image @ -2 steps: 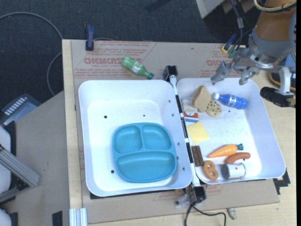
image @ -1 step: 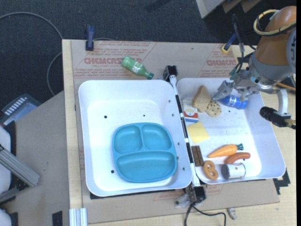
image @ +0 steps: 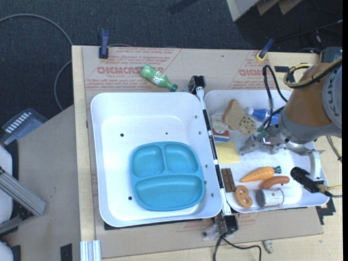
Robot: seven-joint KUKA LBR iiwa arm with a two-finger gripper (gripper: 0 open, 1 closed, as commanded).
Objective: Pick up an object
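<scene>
Toys lay all over the white bin on the right [image: 318,200], and the gripper [image: 255,144] was down low in the middle of them. It hung just beside a yellow block [image: 228,154], which sat against the wall next to the other bin. I could not tell if the gripper was open or closed, or if it had hold of anything. A slice of bread [image: 236,115] lay near it toward the back of the bin, with a small red and white box [image: 220,133] close by and a blue thing [image: 261,113] behind it. On the front side lay an orange carrot [image: 256,173] and a red sausage [image: 274,181], side by side. At the very front were a little can [image: 270,198], a round brown bun [image: 243,196] and a brown bar [image: 227,179]. The grey arm [image: 307,105] came in from the right. The white bin on the left [image: 109,118] held a blue plate [image: 166,175] with three parts. A green bottle [image: 157,77] lay on the bench [image: 136,64] behind that bin.
</scene>
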